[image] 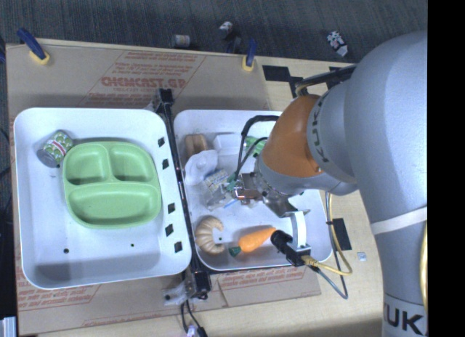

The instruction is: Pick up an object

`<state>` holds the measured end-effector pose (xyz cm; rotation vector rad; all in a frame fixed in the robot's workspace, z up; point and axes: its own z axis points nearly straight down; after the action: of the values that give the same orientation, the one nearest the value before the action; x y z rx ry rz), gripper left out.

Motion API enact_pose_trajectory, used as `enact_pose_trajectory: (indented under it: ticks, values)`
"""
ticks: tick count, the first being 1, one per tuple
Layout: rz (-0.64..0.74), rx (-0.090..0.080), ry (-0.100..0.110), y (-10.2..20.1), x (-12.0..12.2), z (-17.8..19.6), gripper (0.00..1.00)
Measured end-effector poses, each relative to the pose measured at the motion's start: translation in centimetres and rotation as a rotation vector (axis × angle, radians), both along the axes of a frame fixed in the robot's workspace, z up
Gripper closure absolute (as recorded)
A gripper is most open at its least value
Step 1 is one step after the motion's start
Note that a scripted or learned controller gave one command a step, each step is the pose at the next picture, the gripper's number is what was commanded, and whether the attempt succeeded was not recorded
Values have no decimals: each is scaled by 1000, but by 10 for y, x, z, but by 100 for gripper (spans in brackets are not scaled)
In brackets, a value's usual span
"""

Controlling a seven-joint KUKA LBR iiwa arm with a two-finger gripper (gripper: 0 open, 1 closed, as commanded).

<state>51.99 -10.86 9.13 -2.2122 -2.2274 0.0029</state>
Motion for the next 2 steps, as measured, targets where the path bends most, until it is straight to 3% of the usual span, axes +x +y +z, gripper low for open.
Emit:
enact_pose_trajectory:
  ticks: [1, 2]
  values:
    - [3, 0, 1, 0, 0, 10, 100]
    - [-3, -2, -4, -69, -33, 80, 100]
